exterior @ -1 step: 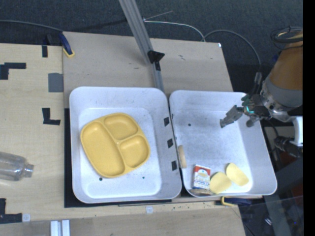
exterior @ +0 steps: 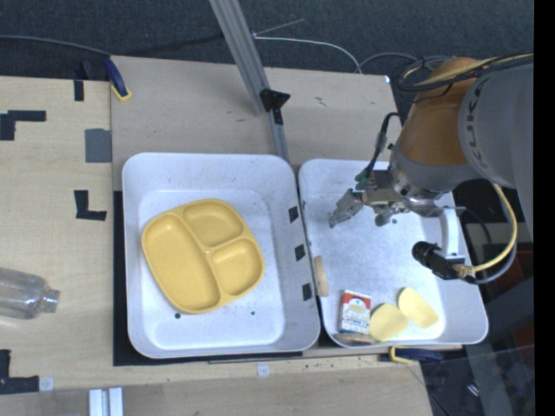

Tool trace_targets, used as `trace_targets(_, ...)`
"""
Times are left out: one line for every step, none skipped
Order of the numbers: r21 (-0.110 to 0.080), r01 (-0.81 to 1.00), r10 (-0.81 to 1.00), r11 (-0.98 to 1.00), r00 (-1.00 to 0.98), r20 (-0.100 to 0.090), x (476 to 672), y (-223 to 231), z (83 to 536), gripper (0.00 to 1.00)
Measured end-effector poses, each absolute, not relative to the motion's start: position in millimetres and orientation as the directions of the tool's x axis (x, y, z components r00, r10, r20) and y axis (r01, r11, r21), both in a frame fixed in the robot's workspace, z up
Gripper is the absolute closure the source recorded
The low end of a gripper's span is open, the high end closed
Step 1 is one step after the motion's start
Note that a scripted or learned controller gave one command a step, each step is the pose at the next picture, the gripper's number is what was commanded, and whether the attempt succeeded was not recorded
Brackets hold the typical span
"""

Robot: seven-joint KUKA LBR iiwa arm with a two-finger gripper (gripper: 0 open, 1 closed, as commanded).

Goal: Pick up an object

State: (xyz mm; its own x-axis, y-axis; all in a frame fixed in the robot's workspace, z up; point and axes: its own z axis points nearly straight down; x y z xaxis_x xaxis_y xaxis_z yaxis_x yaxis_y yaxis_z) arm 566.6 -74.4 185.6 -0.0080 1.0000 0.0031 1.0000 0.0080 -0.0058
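The arm (exterior: 486, 128) reaches in from the right, its orange band above the wrist; the gripper (exterior: 364, 211) points down-left, fingers spread, nothing between them

The arm (exterior: 499, 120) is a thick, rounded grey casing with an orange band (exterior: 438, 133) above the wrist. Black cables loop around the band, and a yellow-tinged hose curves beside it. The gripper (exterior: 360, 206) is small, grey metal, with thin fingers.

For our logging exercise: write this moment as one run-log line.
gripper: above right bin, nothing held | small carton, two yellow pieces: near corner | yellow tray: left bin
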Motion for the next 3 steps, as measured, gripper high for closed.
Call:
trace_targets(-0.005,1.000,1.000,0.003,-0.003,0.000,652.6,-92.0,108.9,0.00)
trace_targets(-0.028,1.000,1.000,-0.002,0.002,0.019,677.7,-164.2,86.2,0.00)
trace_targets(-0.034,0.999,1.000,0.005,-0.004,0.031,677.5,-184.3,84.1,0.00)
